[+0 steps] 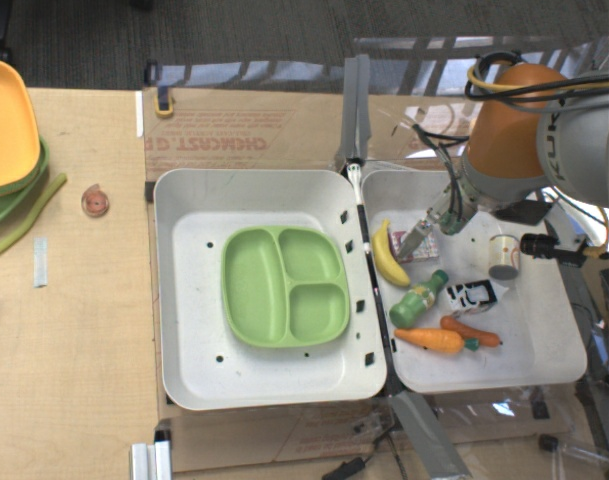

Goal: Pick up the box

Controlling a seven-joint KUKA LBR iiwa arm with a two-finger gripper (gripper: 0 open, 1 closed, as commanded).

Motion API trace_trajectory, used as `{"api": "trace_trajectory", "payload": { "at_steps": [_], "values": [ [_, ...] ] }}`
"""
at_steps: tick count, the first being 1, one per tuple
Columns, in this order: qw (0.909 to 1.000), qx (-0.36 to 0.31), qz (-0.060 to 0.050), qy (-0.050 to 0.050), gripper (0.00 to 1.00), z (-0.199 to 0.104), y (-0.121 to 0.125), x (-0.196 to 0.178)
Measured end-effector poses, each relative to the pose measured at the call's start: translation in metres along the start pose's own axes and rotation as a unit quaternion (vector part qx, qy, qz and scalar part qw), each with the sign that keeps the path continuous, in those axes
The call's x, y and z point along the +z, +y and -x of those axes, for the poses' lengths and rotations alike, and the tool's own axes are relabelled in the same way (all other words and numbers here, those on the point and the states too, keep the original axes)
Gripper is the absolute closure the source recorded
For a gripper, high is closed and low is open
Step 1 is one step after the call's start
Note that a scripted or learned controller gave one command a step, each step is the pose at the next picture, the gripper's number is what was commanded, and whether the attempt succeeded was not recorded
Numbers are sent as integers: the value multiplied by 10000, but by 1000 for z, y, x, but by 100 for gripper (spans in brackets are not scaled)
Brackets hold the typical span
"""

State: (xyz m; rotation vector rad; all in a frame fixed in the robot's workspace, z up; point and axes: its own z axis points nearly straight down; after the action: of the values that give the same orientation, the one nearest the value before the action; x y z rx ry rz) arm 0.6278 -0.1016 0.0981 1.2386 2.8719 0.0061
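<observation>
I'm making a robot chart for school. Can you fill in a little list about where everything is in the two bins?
left bin: green divided plate
right bin: banana, green bottle, carrot, small white cup, black and white box
robot hand: low in the right bin, beside the banana
box: lying in the bin, apart from the hand
outside bins: yellow plate on the bench, far left

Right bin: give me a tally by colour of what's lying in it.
Yellow: 1, banana
Green: 1, bottle
Orange: 2, carrot, smaller carrot
White: 2, cup, box
Other: 1, packet by the claw, colour unclear
Total: 7
</observation>
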Motion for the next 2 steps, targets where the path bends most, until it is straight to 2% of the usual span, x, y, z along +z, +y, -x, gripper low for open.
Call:
{"api": "trace_trajectory", "payload": {
  "at_steps": [1, 2],
  "values": [
    [10000, 20, 15, 1, 100, 1, 0, -11],
    [9501, 3120, 2, 6, 100, -5, -30, -1]
  ]
}}
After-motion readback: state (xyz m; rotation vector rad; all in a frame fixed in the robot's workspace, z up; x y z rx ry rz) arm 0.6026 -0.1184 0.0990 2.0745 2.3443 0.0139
